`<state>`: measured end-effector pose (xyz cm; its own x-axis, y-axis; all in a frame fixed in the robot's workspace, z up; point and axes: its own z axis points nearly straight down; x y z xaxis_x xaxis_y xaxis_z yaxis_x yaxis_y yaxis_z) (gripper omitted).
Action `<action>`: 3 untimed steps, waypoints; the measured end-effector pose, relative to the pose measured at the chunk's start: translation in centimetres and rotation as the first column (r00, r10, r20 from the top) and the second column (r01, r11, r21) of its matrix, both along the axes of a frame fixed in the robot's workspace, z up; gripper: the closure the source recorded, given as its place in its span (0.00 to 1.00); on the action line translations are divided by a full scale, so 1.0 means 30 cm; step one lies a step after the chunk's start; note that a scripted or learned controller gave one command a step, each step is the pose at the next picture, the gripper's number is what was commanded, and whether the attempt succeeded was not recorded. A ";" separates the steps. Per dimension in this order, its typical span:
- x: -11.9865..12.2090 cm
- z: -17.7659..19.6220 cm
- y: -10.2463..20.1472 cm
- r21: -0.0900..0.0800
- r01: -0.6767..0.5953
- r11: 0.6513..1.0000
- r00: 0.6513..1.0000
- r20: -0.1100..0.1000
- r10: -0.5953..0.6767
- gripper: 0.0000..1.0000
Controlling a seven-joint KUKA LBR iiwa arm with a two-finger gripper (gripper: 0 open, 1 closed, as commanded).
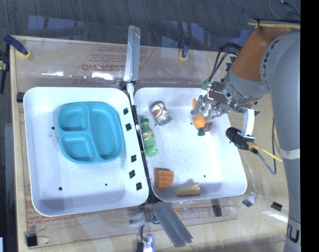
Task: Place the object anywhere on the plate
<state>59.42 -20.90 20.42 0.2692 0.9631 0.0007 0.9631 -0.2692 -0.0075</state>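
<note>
The object [201,124] is a small toy carrot, orange in its body with a green tip. It is located in the upper right part of the right bin [222,164], directly beneath the gripper [203,111]. Its long axis runs roughly up and down the frame, tilted slightly, with the green end pointing toward the bin's near side and the orange end toward the gripper. The orange end sits between the two metal fingers, which are closed down to a narrow gap on it (contact is visible at the orange body, while the green tip hangs free below the fingertips). Whether the carrot is touching the bin floor or lifted off it cannot be determined.

The arm [277,67] enters from the right edge of the frame. Its grey links run down the right side, and the orange band [254,54] sits above the wrist near the top right corner of the bin. The wrist points leftward and downward into the bin, with cables routed along it.

The plate [90,131] is a blue sectioned tray with three compartments. It lies in the left bin [39,188], well apart from the carrot and across the divider between the two bins.

Other contents of the right bin:
- a small can [160,113] on its side, near the upper left corner;
- a green bottle [148,137] lying along the left wall;
- an orange waffle-like piece [163,178] near the lower left;
- a tan cone-shaped piece [188,190] just beside it, along the near wall.
</note>
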 end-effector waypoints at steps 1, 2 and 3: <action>-0.028 -0.191 0.277 0.000 -0.189 0.982 0.982 0.001 0.189 1.00; 0.073 -0.047 0.519 -0.001 -0.225 0.974 0.974 0.002 0.225 1.00; -0.005 -0.049 0.828 0.000 -0.320 0.947 0.947 0.000 0.320 1.00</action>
<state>59.25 3.93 18.94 -0.0535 0.9986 0.0004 0.9985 0.0535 -0.0071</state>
